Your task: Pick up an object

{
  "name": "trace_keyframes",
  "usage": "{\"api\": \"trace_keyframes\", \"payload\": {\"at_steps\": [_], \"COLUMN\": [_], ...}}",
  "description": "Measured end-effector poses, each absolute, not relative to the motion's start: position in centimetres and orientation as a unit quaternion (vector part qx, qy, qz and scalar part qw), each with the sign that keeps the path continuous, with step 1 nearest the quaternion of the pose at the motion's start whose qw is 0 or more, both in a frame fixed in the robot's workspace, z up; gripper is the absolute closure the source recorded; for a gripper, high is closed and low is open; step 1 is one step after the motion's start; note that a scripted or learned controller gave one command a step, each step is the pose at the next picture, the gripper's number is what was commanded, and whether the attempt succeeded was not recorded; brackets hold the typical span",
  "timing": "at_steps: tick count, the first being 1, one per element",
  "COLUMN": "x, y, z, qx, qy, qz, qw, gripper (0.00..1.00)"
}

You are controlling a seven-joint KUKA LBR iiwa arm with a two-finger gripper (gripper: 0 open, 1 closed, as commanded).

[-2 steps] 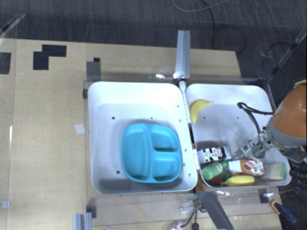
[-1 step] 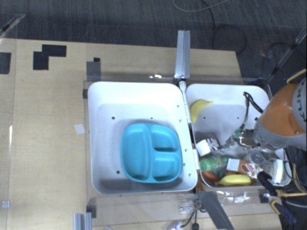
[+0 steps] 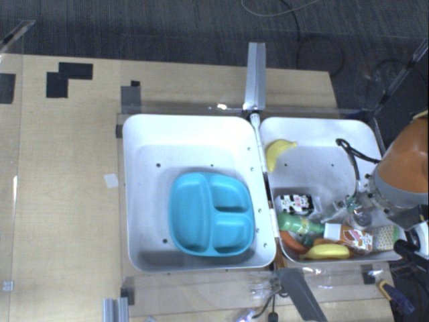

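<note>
Camera view from above, gripper [image 3: 350, 210] low in the right bin [image 3: 315, 163], can't tell its finger state, green bottle [image 3: 301, 225] just beside it, yellow banana [image 3: 327, 251] at front wall, blue divided plate [image 3: 211, 213] in left bin [image 3: 144, 180]

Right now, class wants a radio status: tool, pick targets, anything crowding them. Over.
Tool low in right bin, grip unclear. Green bottle and yellow banana crowded at front wall. Blue divided tray alone in left bin.

Tray [image 3: 211, 213] in left bin [image 3: 144, 180]; banana [image 3: 278, 151] in right bin [image 3: 315, 129].
</note>
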State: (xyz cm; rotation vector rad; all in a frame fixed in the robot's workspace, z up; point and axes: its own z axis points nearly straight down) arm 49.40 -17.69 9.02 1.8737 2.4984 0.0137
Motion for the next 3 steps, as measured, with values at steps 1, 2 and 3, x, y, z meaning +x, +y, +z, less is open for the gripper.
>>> {"api": "trace_keyframes", "payload": {"at_steps": [1, 2, 3], "x": [55.5, 50.0, 50.0], "y": [-18.7, -10.3, -10.3], "z": [8.9, 9.1, 9.1], "qx": [0.758, 0.687, 0.687], "qy": [0.652, 0.727, 0.727], "qz": [0.004, 0.0051, 0.0051], "qw": [0.005, 0.011, 0.011], "gripper": [0.0, 0.0, 0.0]}}
